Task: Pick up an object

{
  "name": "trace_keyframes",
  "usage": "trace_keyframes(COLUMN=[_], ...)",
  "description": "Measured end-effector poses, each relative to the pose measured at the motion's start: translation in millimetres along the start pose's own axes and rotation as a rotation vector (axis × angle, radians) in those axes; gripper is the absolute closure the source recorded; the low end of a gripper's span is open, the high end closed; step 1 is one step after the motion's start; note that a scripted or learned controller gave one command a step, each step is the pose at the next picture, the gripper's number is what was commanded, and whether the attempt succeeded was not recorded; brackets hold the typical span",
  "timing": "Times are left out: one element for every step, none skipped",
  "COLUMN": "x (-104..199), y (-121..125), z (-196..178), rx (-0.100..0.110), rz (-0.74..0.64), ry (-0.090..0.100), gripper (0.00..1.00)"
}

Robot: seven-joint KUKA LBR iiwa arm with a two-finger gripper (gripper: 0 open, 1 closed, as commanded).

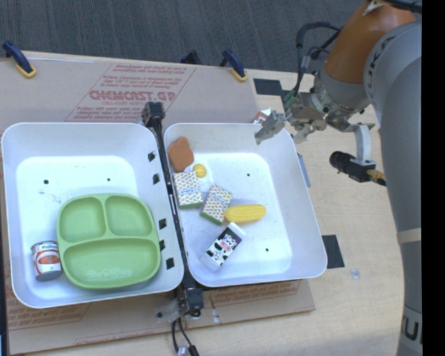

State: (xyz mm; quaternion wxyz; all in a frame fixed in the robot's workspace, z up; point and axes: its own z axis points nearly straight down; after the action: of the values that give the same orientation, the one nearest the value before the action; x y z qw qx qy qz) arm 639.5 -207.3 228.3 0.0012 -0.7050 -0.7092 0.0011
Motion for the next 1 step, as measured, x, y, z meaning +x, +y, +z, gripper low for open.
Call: trace_keyframes(x=[25.1], y=[-72.0], z=[131.8], rx=[-0.004], rz=[0.001], ry=[0.000], gripper=[0.00])
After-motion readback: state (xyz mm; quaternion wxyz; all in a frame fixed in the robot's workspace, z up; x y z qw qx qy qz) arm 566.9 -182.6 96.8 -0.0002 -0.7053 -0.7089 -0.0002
